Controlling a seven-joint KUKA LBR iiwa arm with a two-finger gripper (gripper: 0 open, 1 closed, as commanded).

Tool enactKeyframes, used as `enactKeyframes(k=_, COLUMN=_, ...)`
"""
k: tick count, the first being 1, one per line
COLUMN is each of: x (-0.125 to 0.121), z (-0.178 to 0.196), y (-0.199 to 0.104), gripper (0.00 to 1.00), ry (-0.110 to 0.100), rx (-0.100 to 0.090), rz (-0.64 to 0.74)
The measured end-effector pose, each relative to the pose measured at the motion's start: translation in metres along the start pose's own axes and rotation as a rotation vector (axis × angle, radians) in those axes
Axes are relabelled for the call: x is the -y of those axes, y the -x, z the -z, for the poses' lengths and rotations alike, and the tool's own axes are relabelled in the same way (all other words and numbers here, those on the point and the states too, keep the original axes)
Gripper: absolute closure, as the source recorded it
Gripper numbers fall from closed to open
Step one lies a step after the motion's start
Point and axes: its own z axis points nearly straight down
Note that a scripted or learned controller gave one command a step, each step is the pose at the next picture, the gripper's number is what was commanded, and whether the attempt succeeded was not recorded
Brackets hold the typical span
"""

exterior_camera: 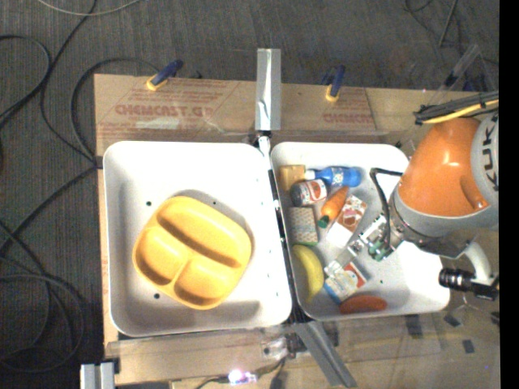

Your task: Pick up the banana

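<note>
The banana (306,269) is yellow and lies lengthwise near the front left corner of the right bin (422,294), against the wall between the bins. My gripper (372,242) hangs below the orange wrist band (442,177), over the middle right of that bin. It is to the right of the banana and apart from it, with a small red and white carton (344,281) lying between them. Nothing shows in the gripper.
The right bin also holds a blue-capped bottle (336,175), a can (308,192), an orange carrot-like piece (332,205), a red and white packet (351,215), a grey sponge (304,227) and a red sausage-shaped item (363,304). A yellow divided plate (193,250) lies in the left bin (122,185).
</note>
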Motion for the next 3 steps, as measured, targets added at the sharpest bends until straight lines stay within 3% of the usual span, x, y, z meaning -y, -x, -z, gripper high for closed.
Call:
enactKeyframes(k=1, x=-0.017, z=0.020, y=-0.022, gripper=0.00, ry=0.002, rx=0.002, rz=0.080)
enactKeyframes(k=2, x=0.010, z=0.090, y=0.016, gripper=0.00, ry=0.002, rx=0.003, rz=0.035)
enactKeyframes(k=3, x=-0.009, z=0.159, y=0.033, gripper=0.00, ry=0.003, rx=0.003, rz=-0.042)
